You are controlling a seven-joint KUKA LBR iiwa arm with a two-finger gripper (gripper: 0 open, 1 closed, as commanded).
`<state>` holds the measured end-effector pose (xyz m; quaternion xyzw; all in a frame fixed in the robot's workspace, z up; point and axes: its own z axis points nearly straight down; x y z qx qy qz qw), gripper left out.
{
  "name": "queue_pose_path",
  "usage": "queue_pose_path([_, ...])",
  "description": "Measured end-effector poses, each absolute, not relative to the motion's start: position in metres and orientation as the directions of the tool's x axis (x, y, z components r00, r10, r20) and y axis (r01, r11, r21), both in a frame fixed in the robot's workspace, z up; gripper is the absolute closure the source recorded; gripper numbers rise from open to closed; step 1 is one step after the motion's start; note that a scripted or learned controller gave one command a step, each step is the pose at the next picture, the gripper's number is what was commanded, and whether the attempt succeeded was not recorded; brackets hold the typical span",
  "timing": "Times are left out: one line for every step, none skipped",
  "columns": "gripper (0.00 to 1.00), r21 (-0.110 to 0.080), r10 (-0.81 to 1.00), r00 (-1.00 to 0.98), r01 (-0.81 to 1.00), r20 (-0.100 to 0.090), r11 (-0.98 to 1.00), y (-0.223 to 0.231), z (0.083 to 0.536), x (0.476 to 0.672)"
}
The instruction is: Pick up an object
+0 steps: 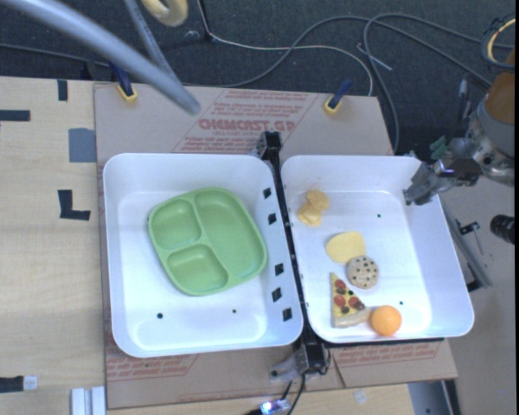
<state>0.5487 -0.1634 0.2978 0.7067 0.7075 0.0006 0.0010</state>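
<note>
The right bin [432, 258] holds several small food pieces: a pale yellow lumpy piece [311, 207], a yellow oval piece [344, 246], a chocolate-chip cookie [362, 271], a pizza slice [346, 302] and an orange [385, 320]. My gripper [422, 187] hangs at the upper right corner of that bin, above its rim, well apart from all the pieces. Nothing shows between its dark fingers.
The left bin [125, 232] carries a green three-compartment tray [208, 240]. A black divider with clips [278, 232] runs between the bins. Cables [346, 41] lie on the dark floor behind, and a grey pole [95, 33] crosses the top left.
</note>
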Motion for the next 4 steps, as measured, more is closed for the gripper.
queue_pose_path([1.00, -0.001, 1.000, -0.005, 1.000, 0.001, 0.005, -0.113, 0.292, 0.562])
queue_pose_path([1.00, -0.002, 1.000, -0.005, 1.000, 0.001, 0.005, -0.069, 0.281, 0.571])
queue_pose_path([1.00, -0.003, 1.000, -0.006, 1.000, 0.001, 0.006, -0.016, 0.260, 0.581])
queue_pose_path([1.00, -0.004, 1.000, -0.007, 1.000, 0.001, 0.007, 0.044, 0.241, 0.578])
